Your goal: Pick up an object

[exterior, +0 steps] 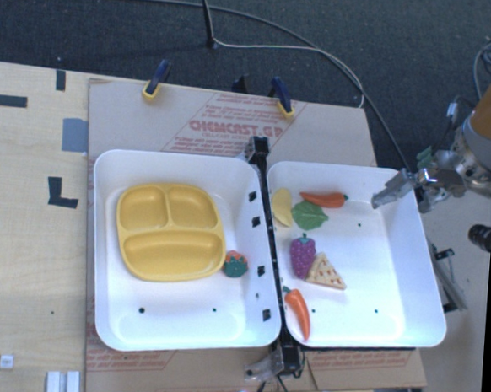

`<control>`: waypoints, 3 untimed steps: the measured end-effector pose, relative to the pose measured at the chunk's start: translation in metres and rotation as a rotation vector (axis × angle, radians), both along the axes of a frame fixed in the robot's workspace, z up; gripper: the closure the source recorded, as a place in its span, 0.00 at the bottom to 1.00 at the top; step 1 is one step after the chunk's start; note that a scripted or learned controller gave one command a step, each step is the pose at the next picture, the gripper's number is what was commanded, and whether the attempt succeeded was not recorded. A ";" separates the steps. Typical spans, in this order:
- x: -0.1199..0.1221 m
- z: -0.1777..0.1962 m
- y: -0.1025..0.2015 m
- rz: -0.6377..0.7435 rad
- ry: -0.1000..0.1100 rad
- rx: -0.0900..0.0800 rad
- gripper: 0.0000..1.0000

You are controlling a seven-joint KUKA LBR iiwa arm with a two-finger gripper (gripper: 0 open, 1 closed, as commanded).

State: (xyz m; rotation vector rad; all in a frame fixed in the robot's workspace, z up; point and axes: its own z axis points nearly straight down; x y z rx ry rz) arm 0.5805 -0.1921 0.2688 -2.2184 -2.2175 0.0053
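Toy food sits clustered at the right bin's (392, 270) left side: grapes (302, 255), pizza slice (326, 273), carrot (297, 310). Gripper (405, 188) hovers at the far rim, empty; finger state unclear. Aim for the carrot, it's isolated; come straight down.

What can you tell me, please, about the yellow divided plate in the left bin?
The yellow divided plastic plate lies flat, right way up, in the left white bin, towards its far left. It has rounded corners, two small compartments at the back and one long one in front. A small red-and-green toy vegetable sits against its near right corner.
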 end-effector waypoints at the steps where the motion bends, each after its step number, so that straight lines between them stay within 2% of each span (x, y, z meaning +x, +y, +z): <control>1: 0.001 0.003 0.000 0.001 -0.005 -0.001 0.00; 2: -0.002 -0.049 0.011 0.001 -0.001 0.000 0.00; 3: 0.007 -0.102 0.013 0.001 -0.001 0.000 0.00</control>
